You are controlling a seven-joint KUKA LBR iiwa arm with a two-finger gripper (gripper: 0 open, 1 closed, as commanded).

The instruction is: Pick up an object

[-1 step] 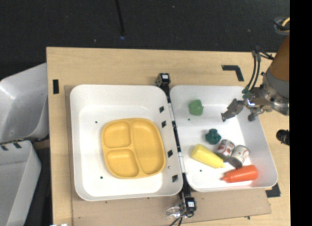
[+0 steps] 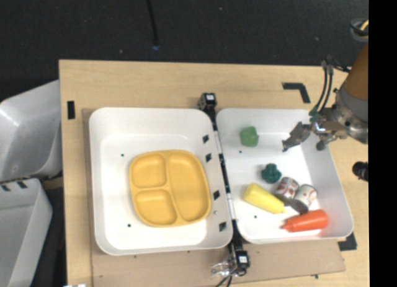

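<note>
Lying left of the open claw: green block.

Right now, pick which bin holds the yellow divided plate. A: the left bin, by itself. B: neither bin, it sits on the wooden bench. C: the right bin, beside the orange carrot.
A: the yellow divided plate lies flat in the left bin, while the small items, such as the orange carrot, are in the right bin.
</note>
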